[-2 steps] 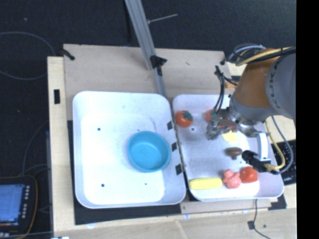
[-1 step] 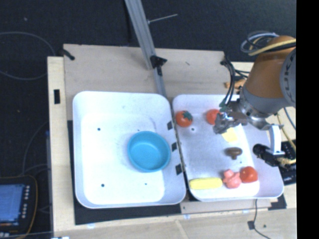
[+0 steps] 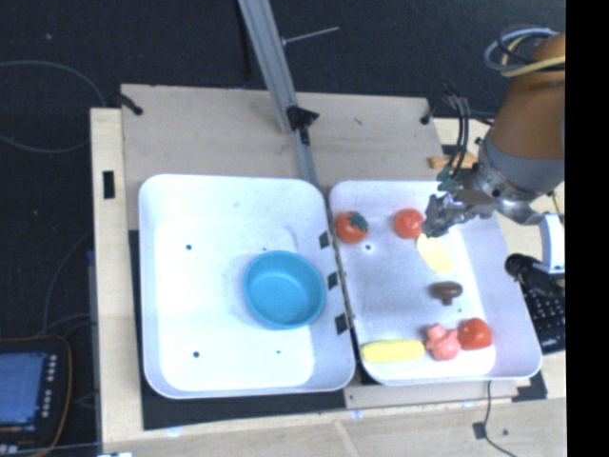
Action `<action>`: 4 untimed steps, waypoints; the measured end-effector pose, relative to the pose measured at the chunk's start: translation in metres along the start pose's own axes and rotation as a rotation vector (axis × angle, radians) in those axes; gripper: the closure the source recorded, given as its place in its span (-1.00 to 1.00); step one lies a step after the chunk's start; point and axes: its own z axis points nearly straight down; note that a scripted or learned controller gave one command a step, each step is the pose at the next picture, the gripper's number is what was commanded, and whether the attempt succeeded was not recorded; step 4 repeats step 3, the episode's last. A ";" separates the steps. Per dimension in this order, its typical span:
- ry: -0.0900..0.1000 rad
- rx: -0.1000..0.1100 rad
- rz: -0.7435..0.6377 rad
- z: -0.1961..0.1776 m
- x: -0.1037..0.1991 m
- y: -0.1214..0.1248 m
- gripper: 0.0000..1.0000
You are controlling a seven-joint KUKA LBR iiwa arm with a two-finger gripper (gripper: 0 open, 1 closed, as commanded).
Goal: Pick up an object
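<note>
- Where the bench edge runs nearest the camera, the right bin carries a row along its 6 o'clock wall: a yellow block lying flat, a pink toy just beside it toward 3 o'clock, and a red ball touching the pink toy on its 3 o'clock side.
- In the left bin, a blue bowl sits upright, toward that bin's 4 o'clock part, near the wall shared with the right bin.
- A small brown object lies at about the centre of the right bin, slightly toward 3 o'clock, apart from the row below it.
- Toward 12 o'clock from the brown object rests a pale yellow piece, directly under the gripper's tip.
- The gripper hangs over the right bin's 1 o'clock region, reaching in from 3 o'clock on the grey arm with its orange band; the tool's tip is dark and blurred, so whether it is wide, narrow or holding anything cannot be told.
- A red tomato lies just beside the gripper on its 9 o'clock side; contact cannot be judged.
- Another red tomato with a green top sits near the bin's 11 o'clock corner, well apart from the gripper.
- Farthest off, a grey metal rail slants from the bench's 12 o'clock edge toward the gap between the bins.
</note>
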 end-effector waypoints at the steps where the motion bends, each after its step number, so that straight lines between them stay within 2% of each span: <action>1: 0.001 0.005 -0.003 -0.003 0.054 0.021 1.00; 2: -0.002 0.005 -0.002 0.013 0.109 0.039 1.00; 3: -0.001 0.014 -0.002 0.029 0.161 0.044 1.00; 4: -0.001 0.014 -0.002 0.029 0.161 0.044 1.00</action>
